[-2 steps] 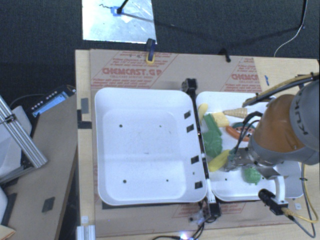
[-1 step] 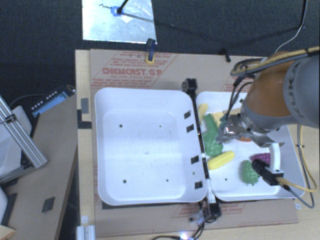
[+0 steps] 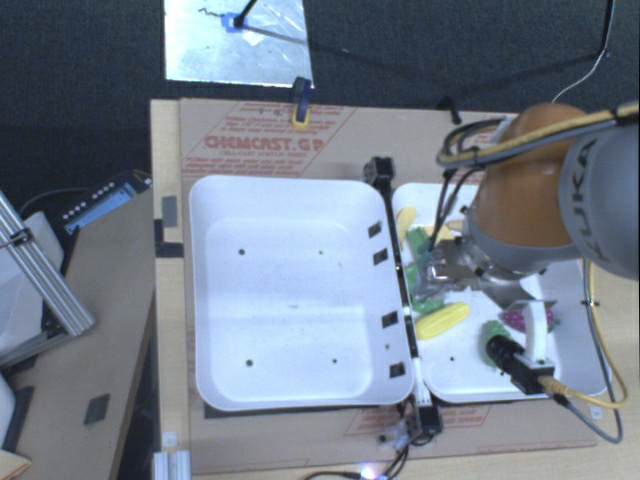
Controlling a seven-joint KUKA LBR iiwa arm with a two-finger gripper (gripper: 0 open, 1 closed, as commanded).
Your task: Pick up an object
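Over the right bin: my arm hangs low; the tool sits by the divider, among the objects.
Tool state: I cannot tell; it's hidden in clutter.
Targets: yellow corn-like piece just near of tool, green object, pink piece.
Risk: I judge crowding against the right bin's wall could deflect the grasp or catch two things.

Two bins are set side by side on the desk. The objects are gathered in the right bin, under the arm.
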